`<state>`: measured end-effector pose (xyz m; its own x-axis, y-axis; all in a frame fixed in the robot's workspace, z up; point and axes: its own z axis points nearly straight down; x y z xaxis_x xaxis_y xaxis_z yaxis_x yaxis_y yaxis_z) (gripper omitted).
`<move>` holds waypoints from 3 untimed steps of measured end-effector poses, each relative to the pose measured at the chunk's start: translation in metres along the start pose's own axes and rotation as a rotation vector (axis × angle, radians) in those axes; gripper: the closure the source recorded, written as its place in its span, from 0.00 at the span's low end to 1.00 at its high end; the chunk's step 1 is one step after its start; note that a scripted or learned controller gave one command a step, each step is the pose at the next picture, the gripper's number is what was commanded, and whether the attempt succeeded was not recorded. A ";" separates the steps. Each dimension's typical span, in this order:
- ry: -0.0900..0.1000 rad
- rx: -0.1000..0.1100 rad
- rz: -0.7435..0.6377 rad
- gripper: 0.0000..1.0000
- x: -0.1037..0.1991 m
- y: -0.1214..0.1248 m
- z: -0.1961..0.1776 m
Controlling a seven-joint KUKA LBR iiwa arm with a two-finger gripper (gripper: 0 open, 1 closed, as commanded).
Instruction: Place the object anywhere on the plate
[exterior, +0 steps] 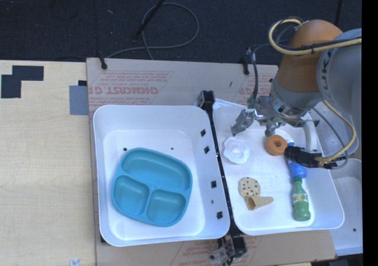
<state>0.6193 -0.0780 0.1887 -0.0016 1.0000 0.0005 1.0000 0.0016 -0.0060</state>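
Note:
A blue plate point(152, 186) with three compartments lies in the left bin point(106, 140). In the right bin point(331, 211) are a small white object point(236, 152), an orange doughnut point(275, 145), a speckled cookie cone point(252, 191) and a green bottle with a blue cap point(300, 197). My gripper point(258, 124) hangs over the far part of the right bin, just above and between the white object and the doughnut. Its fingers stand apart with nothing between them.
A black divider point(215, 158) runs between the two bins. Both bins sit on a cardboard sheet point(147, 84). Dark cables lie on the floor beyond the bench. The arm's orange band point(307, 52) rises at the upper right.

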 end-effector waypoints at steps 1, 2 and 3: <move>0.000 0.001 0.002 0.00 -0.002 0.007 0.060; 0.000 -0.001 0.004 0.00 0.000 0.007 0.103; 0.000 -0.001 0.009 1.00 -0.002 0.006 0.092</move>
